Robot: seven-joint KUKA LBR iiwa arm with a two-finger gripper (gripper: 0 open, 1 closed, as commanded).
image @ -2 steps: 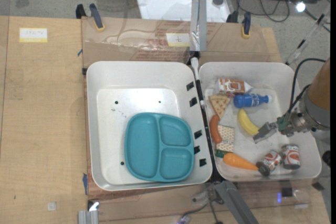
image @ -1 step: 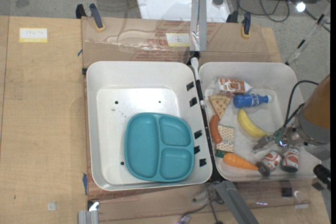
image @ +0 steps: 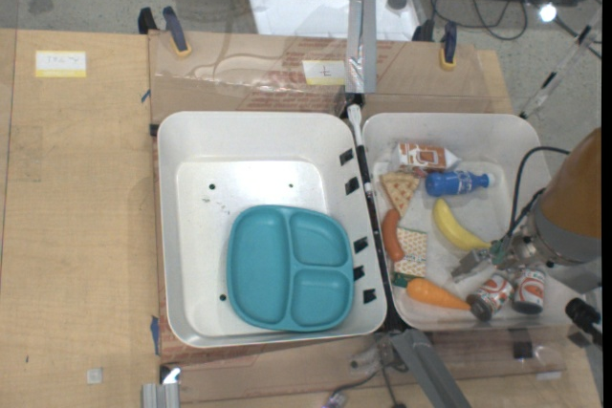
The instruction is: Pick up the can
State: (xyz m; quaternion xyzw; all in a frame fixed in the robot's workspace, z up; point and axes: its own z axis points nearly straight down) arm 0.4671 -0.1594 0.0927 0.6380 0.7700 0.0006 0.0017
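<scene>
Two small red-and-white cans lie in the front right corner of the right bin (image: 535, 134). One can (image: 490, 294) rests on its side next to the carrot's tip, and the other can (image: 529, 289) lies just to its right. My gripper (image: 495, 255) hangs low over the bin, just behind these cans and in front of the banana (image: 453, 226). The arm's grey wrist and orange band (image: 583, 196) come in from the right and cover that side of the bin.
The right bin also holds a blue bottle (image: 457, 182), a small carton (image: 426, 156), a pizza slice (image: 400, 191), a sausage (image: 392, 234), a cracker (image: 413, 246) and a carrot (image: 435, 293). A teal divided plate (image: 290, 268) lies in the left bin (image: 191, 205).
</scene>
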